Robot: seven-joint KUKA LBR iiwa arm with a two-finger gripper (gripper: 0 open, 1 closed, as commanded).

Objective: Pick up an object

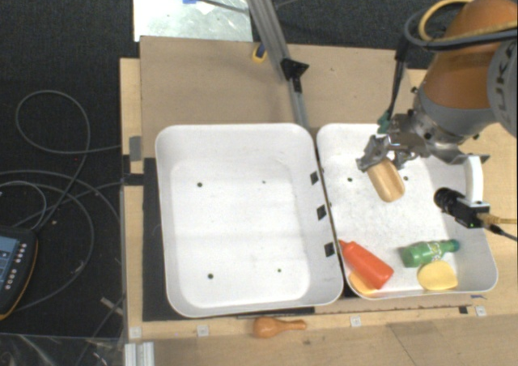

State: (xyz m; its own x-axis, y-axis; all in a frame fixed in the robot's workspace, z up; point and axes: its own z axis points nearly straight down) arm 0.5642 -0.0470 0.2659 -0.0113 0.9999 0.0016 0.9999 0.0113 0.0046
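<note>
Gripper [379,159] is clenching a tan wooden cylinder [386,181] above the right white bin [486,275], lifting it clear of the orange plastic carrot [368,264] and green bottle [426,253] lying below.

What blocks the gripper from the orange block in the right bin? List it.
Nothing visible. The gripper sits at a tan cylinder in the right bin; bare floor lies between that and the orange block at the near-left corner.
</note>
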